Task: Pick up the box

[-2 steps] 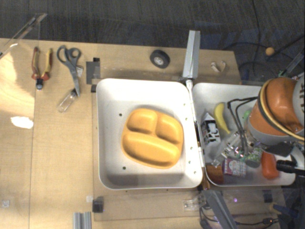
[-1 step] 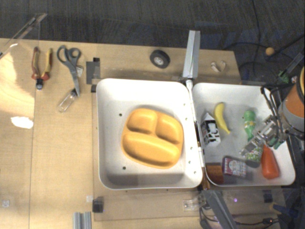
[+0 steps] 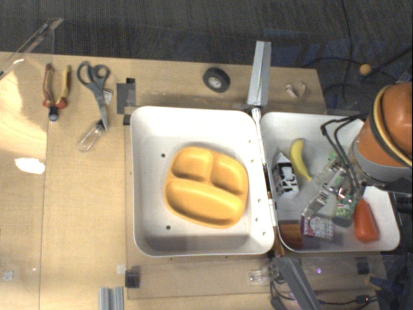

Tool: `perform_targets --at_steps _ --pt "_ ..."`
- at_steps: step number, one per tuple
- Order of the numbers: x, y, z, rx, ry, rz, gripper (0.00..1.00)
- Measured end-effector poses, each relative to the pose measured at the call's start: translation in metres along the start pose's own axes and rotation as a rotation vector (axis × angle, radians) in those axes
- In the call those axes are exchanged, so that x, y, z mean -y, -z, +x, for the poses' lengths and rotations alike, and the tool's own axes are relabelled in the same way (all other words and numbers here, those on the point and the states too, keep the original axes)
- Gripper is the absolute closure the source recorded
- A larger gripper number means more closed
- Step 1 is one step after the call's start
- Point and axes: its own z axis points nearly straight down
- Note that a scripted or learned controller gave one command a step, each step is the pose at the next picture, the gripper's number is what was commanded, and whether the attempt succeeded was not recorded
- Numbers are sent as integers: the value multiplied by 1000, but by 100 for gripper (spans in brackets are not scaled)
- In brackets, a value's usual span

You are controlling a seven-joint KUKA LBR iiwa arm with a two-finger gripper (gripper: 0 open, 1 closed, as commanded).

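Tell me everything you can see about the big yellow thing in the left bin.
The yellow object is a large, smooth, glossy piece, apparently moulded plastic or rubber, with a rounded, bread-like outline. Shallow grooves divide it into three bulging parts: two smaller lobes at the far side and one wide lobe at the near side. It lies flat near the middle of the left bin, resting on the white floor, apart from all four walls. Nothing else touches it, and the gripper is over the right bin.

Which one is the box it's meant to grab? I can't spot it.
Look in the right bin, along its near edge. The box lies there, just below the gripper, small and purple-printed. The carrot to its right is plain orange; the banana beyond is yellow.
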Motion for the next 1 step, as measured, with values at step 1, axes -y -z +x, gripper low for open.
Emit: perform_targets --at_steps 1 --pt "-13 -96 9 3 -168 0 0"
